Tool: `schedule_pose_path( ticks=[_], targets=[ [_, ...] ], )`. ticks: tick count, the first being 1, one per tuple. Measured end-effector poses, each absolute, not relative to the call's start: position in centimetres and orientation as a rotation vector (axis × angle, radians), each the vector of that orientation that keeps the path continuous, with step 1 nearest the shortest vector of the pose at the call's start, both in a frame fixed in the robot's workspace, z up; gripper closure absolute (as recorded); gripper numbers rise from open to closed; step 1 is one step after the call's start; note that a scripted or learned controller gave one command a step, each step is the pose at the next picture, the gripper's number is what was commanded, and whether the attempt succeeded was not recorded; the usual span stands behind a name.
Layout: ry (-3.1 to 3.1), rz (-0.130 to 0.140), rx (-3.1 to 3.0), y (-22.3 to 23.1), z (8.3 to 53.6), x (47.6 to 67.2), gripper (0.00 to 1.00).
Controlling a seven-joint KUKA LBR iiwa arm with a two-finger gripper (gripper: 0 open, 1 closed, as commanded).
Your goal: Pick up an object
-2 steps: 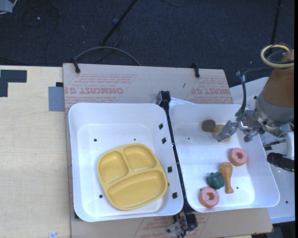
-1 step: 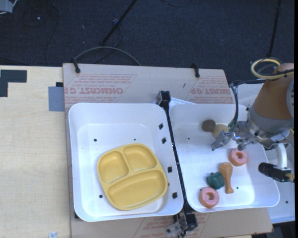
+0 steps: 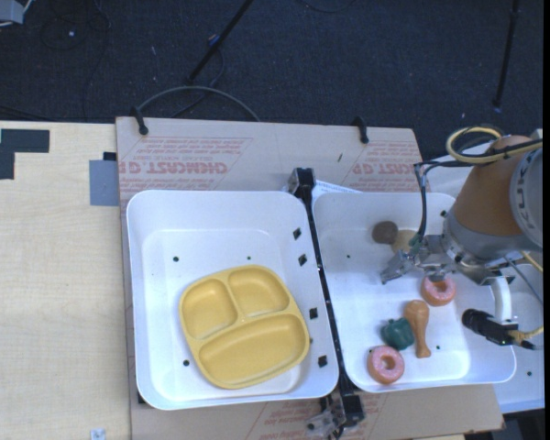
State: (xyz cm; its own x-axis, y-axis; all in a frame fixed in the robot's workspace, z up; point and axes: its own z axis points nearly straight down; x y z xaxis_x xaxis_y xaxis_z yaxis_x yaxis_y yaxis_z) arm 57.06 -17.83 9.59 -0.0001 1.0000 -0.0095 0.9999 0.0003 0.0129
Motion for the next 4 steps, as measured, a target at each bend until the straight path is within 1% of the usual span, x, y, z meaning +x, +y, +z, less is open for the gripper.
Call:
schedule_pose_path(
  ticks=[1, 2, 3, 4],
  targets=[
    [2.214, 0.007, 2.217, -17.6, 10.5, 57.0, 1.0],
    [2.217, 0.0, 2.226, -18.3, 14.9, 56.9, 1.0],
    [2.221, 0.003, 2.218, -18.4, 20.2, 57.0, 1.0],
    [2.229, -0.001, 2.218, -12.2, 21.0, 56.9, 1.0]
  ],
)
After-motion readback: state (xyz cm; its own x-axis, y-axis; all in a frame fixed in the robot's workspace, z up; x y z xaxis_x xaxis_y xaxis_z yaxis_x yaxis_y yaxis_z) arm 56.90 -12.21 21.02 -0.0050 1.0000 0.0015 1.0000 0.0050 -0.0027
